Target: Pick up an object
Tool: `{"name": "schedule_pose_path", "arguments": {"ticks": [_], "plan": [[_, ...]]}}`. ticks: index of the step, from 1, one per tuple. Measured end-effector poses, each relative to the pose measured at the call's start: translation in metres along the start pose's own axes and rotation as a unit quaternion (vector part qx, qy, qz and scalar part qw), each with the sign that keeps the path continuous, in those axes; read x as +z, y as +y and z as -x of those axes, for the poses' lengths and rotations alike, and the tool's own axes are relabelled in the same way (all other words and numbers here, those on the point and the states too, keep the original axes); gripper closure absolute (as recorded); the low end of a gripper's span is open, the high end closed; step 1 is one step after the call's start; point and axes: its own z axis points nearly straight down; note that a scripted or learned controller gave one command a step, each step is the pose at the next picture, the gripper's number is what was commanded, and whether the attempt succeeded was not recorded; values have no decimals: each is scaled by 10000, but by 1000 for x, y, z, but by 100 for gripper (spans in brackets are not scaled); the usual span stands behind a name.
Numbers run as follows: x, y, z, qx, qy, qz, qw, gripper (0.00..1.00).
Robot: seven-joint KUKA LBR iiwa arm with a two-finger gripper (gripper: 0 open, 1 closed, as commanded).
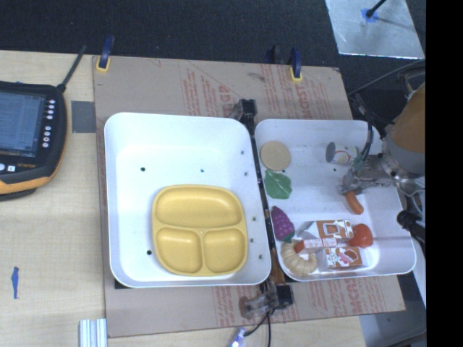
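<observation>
A handheld pendant [29,139] with an orange rim and a dark screen lies at the far left of the bench, its cable running up and away. A small blue mark [14,282] sits on the wood below it. A cardboard sheet [181,78] is clamped to the bench by 2 blue clips [105,53] along its top edge, and both bins rest on it.

The left bin [130,143] holds a yellow tray [200,229] with 3 compartments, 1 wide above and 2 smaller below, lying in the bin's lower half, nearer the right wall.

The right bin [311,132] is just beside it, the 2 rims meeting in the middle. Along its left side, top to bottom, lie a tan disc [275,155], a green leaf [278,186], a purple piece [281,224] and a pale bagel [299,259] in the lower left corner. A red and white carton [336,243] lies flat along the bottom, touching the bagel, with a red tomato [362,235] at its right end. Higher up, a small grey cup [331,152] lies on its side near the top wall.

An orange carrot [354,203] lies tilted in the right half of this bin, above the carton. The gripper [359,182] hangs right over the carrot's upper end, with cables trailing up from it. Whether its fingers are apart or together cannot be told, nor whether they touch the carrot. The arm [409,132] enters from the right
</observation>
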Motion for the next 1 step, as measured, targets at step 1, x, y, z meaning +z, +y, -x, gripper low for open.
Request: {"name": "schedule_pose_path", "arguments": {"ticks": [1], "plan": [[10,57,-51,17,11,11,10000,100]]}}
